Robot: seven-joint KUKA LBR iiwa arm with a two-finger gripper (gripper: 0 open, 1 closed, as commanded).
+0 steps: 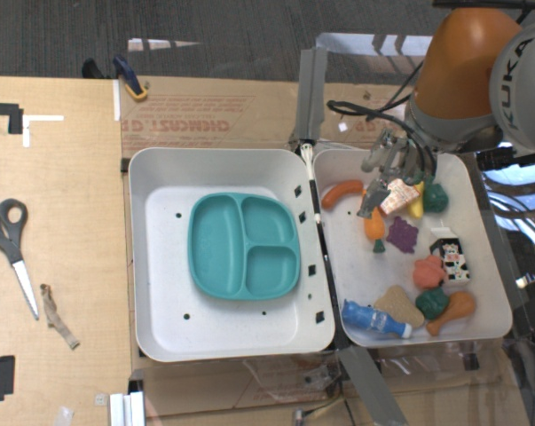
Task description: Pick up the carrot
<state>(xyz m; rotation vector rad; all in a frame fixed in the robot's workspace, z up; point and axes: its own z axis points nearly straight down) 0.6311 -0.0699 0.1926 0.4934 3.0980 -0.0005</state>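
Observation:
The carrot is a short orange toy with a small green top, lying in the right bin near its upper left. My gripper hangs directly above and slightly behind the carrot, reaching down from the grey and orange arm at the upper right. Its lower tip comes close to the carrot's upper end. A white and pink wedge-shaped toy sits right against the gripper's right side. Whether anything is gripped is not visible.
Around the carrot lie an orange sausage, a purple piece, yellow and green toys, a pink lump, a blue bottle and a drumstick. The left bin holds a teal divided plate. Scissors lie far left.

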